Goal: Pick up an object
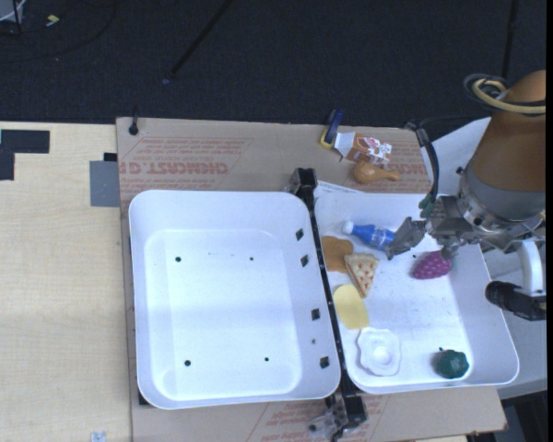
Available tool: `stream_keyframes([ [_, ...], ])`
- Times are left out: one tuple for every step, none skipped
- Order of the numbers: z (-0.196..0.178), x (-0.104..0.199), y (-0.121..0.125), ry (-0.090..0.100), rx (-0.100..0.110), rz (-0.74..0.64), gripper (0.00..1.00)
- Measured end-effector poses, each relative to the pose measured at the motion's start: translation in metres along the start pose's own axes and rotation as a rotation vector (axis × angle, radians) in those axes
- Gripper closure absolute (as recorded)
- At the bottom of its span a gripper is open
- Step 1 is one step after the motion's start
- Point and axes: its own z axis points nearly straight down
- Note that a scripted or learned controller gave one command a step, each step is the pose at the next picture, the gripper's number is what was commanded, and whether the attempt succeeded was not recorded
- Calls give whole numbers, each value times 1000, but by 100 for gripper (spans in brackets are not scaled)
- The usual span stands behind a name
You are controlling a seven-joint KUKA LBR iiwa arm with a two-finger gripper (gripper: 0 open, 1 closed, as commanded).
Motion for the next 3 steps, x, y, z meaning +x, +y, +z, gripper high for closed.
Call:
stream_keyframes([
  [160,-8,10,2,14,1,0],
  [161,-37,71,-1,-3,-3,0],
  [157,20,94,-10,-3,-2,0],
])
